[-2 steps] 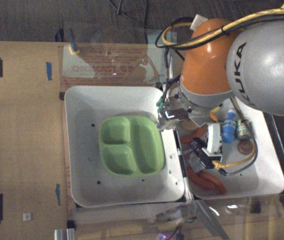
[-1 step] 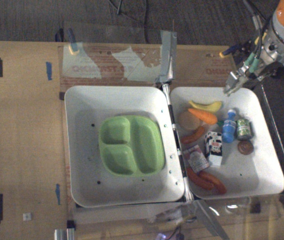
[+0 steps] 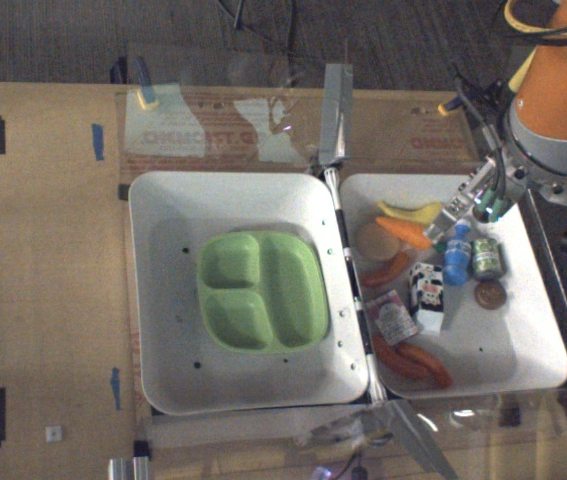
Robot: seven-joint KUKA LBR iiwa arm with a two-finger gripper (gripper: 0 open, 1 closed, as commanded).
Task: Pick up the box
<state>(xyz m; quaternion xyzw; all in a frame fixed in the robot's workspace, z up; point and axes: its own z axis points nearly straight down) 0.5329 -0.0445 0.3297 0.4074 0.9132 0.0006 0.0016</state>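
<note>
The box (image 3: 426,289) is a small black-and-white patterned carton lying near the middle of the right bin (image 3: 523,353). My gripper (image 3: 466,208) hangs over the back part of that bin, above the blue bottle (image 3: 456,258). It is up and to the right of the box and apart from it. Nothing shows as held by it.
Around the box lie a banana (image 3: 410,211), a carrot (image 3: 403,232), a brown round item (image 3: 375,240), a sausage (image 3: 385,269), a green can (image 3: 486,258), a brown disc (image 3: 490,294), a pink packet (image 3: 395,320) and red sausages (image 3: 415,360). The left bin (image 3: 163,218) holds a green divided tray (image 3: 263,290).
</note>
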